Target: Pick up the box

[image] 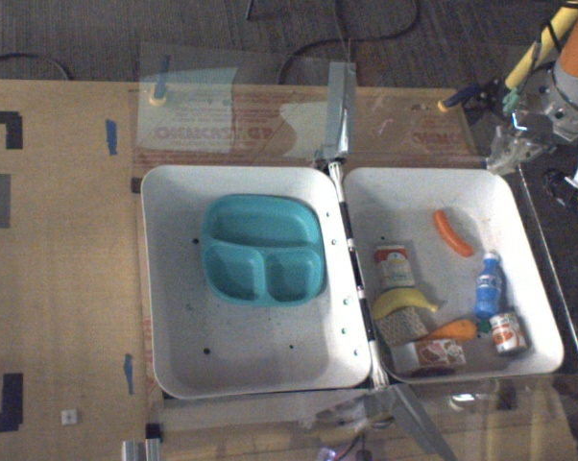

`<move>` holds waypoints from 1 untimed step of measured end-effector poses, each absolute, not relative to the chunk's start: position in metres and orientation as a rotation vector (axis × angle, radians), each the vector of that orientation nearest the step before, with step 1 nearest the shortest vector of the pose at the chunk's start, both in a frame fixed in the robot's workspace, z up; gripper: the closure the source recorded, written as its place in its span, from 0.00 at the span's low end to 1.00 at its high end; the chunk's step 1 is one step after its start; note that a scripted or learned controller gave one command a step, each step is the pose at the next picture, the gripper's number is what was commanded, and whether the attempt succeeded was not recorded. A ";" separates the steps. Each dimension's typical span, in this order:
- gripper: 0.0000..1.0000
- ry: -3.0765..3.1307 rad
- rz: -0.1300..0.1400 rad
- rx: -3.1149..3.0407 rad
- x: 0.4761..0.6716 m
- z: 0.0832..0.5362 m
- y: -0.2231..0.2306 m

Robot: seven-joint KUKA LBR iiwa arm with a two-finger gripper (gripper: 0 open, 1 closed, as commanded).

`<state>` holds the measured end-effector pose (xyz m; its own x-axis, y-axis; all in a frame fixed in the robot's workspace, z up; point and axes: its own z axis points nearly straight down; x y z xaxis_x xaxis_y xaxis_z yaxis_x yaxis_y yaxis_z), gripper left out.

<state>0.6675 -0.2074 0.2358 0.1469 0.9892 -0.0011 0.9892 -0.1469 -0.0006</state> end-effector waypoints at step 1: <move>1.00 2.054 -0.001 2.370 0.669 0.248 -0.205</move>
